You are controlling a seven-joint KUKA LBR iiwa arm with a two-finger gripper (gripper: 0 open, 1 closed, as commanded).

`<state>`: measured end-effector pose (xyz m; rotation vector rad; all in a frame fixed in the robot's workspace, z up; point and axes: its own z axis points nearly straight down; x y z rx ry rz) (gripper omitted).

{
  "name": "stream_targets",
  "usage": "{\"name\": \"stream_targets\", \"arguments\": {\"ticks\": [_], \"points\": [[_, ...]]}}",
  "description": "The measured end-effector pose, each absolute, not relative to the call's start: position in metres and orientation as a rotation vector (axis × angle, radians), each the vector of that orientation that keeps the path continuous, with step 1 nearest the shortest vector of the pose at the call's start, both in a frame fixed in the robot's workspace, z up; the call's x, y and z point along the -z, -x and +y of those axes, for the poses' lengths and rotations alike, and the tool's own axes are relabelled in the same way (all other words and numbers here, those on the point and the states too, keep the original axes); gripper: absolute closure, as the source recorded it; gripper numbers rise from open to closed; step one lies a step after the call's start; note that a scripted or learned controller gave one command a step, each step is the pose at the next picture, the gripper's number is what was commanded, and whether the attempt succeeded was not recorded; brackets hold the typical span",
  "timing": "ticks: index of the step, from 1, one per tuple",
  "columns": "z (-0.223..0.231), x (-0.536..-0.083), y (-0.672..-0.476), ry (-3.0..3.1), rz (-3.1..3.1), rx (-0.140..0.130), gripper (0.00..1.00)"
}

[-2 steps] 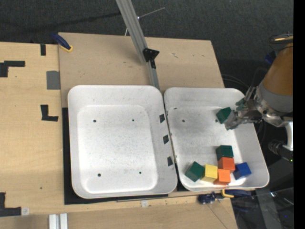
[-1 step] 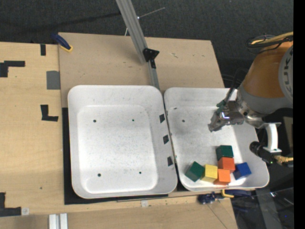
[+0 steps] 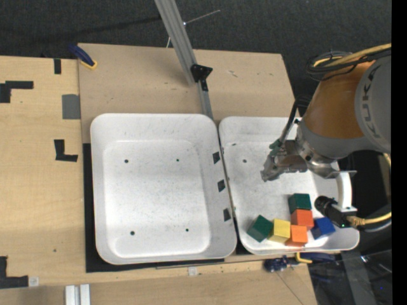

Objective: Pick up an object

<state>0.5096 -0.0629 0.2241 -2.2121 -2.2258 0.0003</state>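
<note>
Coloured blocks (image 3: 289, 223), small and cube-like, are clustering at the right bin's (image 3: 248, 132) near edge, while the gripper (image 3: 275, 170) is hovering above bare speckled plastic mid-bin, its grip state unreadable.

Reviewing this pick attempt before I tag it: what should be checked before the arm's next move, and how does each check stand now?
1. Blocks within reach in the right bin: ok, clustered at its near corner.
2. Gripper above a block: not ok, it hangs over bare bin floor beside the cluster.
3. Block held: not ok, none seen between the fingers.
4. Finger opening: cannot tell.
5. Single block free to grasp: cannot tell; the blocks sit tightly together.
</note>
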Motion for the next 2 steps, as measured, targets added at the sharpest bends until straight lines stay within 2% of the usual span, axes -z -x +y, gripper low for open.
{"name": "stream_targets", "arguments": {"ticks": [2], "points": [[0.056, -0.218, -0.505, 2.210, -2.228, -0.001, 1.00]]}}
